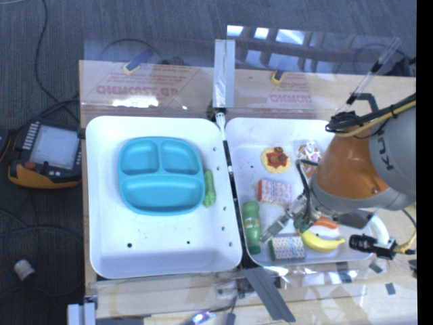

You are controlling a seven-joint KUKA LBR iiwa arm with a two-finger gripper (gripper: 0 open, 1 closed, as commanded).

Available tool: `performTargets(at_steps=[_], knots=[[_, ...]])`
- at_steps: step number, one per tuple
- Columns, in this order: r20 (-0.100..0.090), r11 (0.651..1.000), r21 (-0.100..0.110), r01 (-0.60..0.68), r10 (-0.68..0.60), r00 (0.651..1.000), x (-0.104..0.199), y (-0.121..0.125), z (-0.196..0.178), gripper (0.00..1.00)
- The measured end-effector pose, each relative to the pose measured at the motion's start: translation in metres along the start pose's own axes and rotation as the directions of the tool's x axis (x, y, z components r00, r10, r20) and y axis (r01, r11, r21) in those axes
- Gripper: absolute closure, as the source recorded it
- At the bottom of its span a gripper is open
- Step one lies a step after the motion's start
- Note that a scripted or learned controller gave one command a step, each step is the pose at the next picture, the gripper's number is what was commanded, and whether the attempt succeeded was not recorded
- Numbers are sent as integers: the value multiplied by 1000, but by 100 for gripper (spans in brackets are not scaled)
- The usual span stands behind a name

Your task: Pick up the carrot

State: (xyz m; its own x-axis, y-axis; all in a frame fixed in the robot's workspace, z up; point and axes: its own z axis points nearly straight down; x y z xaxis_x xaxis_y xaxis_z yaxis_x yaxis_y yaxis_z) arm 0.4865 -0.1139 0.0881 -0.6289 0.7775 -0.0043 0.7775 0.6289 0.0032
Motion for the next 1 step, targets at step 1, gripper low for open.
performTargets(at_steps=[1], knots=[[-5, 998, 7, -67, 67, 998, -61, -39, -69, 0]])
